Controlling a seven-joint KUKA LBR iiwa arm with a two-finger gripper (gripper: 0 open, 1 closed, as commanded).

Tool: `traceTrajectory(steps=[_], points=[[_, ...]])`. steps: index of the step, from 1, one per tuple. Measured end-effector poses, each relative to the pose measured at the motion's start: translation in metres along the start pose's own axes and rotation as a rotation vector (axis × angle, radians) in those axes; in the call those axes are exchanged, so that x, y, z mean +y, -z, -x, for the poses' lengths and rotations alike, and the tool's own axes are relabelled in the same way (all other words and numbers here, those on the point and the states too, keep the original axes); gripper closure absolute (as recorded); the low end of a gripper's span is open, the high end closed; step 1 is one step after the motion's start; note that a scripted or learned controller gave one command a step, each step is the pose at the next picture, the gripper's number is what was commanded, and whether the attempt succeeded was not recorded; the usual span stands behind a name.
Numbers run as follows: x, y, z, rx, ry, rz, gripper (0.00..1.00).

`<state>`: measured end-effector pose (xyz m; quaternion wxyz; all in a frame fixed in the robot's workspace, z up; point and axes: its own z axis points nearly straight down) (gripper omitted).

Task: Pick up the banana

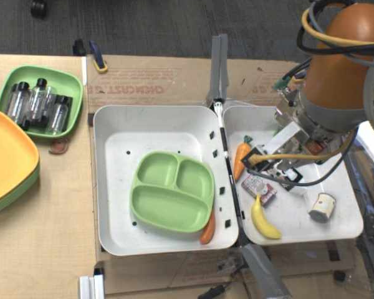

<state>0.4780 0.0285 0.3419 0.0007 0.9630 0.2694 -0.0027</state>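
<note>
Pincer (287,164) hangs low over the right bin (346,229). Can't tell whether it's spread or pressed together, because the wrist hardware blocks it from this angle. Nothing is visibly pinched.

Banana (263,220) is view-left of the pincer and nearer the front wall, lying flat on the bin floor, so it's not picked yet. Its upper tip sits against a small pink-purple packet (260,187), which lies between the pincer and the banana. My read is you'll want to come down mid-body, clear of the packet.

The carrot (240,157) is further view-left of the pincer, up against the divider wall. A white cup (322,207) lies on its side on the pincer's other side, well clear of the banana.

Writing: the packet print is too small to read. The cardboard (143,83) beyond the bins has red upside-down lettering, possibly "CHEMCRAFT", but don't rely on that.
</note>
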Motion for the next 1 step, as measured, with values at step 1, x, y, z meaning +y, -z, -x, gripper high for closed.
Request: traceTrajectory(steps=[1], points=[[-0.0132, 0.0124, -0.0209, -0.001, -0.008, 0.001, 1.0]])
